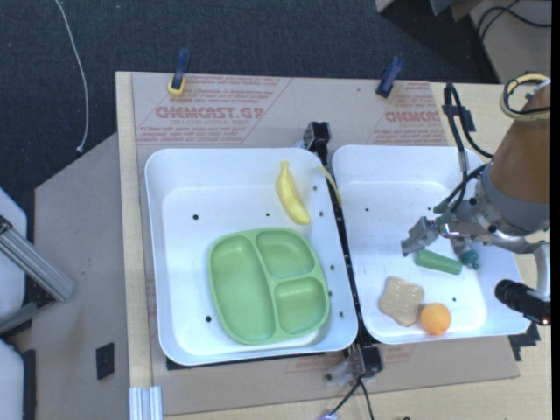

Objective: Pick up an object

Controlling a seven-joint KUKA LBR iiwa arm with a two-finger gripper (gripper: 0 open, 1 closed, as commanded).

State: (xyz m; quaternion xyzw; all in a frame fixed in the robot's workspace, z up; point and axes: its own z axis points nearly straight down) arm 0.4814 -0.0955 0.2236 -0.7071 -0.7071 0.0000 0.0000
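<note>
Two white bins side by side on a cardboard-topped bench. Left bin: green divided tray with three compartments, lying flat toward the near side; yellow banana just beyond the tray's far edge, close to the wall shared with the other bin, not touching the tray as far as can be told.

Right bin: green marker-like stick lying flat about mid-bin, toward the right wall; tan sponge-like block near the front wall; orange ball touching or just beside the block's right edge. Small teal piece just right of the green stick, partly hidden under the wrist.

Arm reaching in from the right, orange band above the grey wrist. Gripper low over the right bin, just above and left of the green stick. Fingers too dark and foreshortened to judge: cannot tell whether spread or pressed together, nor whether anything sits between them. Green stick appears to lie on the bin floor beside the gripper, not lifted.

Blue clamps on the bench's far edge. Black clips at both ends of the seam between the bins.
</note>
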